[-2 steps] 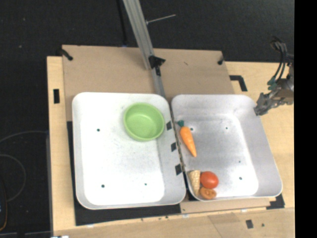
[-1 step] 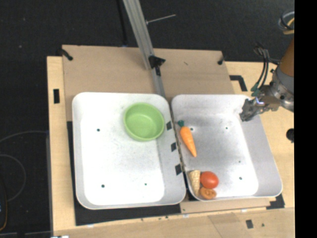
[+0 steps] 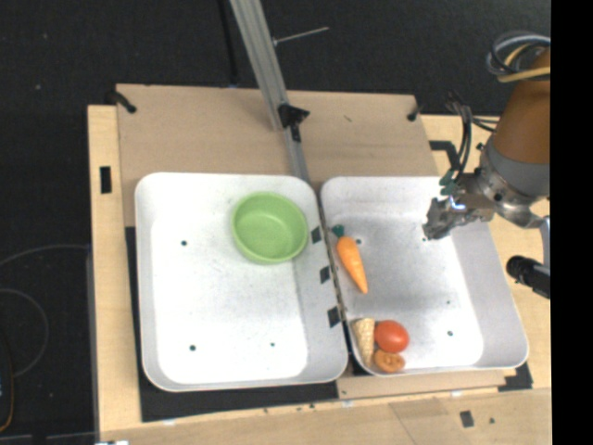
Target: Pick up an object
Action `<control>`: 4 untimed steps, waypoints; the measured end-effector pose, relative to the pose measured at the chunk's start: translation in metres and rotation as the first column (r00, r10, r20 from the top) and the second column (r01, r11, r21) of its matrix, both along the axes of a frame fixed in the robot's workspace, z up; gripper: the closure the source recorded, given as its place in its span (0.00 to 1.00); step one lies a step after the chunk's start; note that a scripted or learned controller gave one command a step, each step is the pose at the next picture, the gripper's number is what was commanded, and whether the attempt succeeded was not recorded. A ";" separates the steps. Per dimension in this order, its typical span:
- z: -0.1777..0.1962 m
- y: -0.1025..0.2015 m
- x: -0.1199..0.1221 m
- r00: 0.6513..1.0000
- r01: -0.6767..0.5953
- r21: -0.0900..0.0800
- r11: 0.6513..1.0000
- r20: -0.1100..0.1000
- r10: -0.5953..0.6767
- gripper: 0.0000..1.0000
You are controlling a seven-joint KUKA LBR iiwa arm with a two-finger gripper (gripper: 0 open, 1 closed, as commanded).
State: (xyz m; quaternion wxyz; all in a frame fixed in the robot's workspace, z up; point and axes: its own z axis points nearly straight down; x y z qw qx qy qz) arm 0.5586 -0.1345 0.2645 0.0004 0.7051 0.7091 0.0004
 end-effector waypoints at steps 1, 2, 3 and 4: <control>0.003 0.060 -0.006 1.000 -0.002 0.001 1.000 0.001 0.002 1.00; -0.009 0.103 -0.012 1.000 -0.001 0.001 1.000 -0.001 0.001 1.00; -0.006 0.147 -0.025 1.000 -0.002 0.002 1.000 0.000 0.002 1.00; -0.006 0.206 -0.032 1.000 -0.003 0.003 1.000 -0.001 0.003 1.00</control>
